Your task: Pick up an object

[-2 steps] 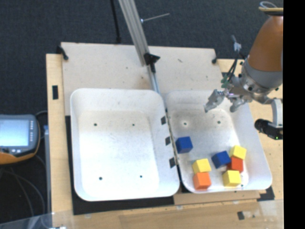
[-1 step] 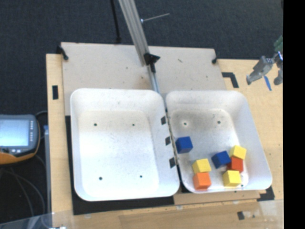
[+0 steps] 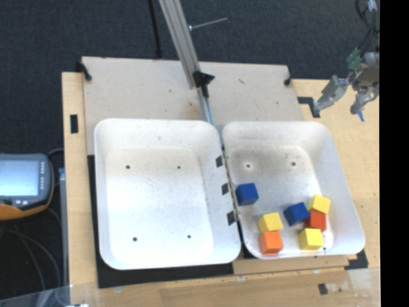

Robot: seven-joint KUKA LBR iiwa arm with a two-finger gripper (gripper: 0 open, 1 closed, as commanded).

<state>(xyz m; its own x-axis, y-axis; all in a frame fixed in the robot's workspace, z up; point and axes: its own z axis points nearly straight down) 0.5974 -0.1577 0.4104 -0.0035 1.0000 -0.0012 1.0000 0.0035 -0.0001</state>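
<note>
Still before the reach: gripper [image 3: 348, 98] spread open, far right of right bin [image 3: 332, 139]; next, descending onto blue cube [image 3: 246, 194].

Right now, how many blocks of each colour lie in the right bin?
Blue: 2, blue block and blue block
Yellow: 3, yellow block, yellow block, yellow block
Orange: 2, orange block and orange block
Total: 7, all in the right bin
</note>
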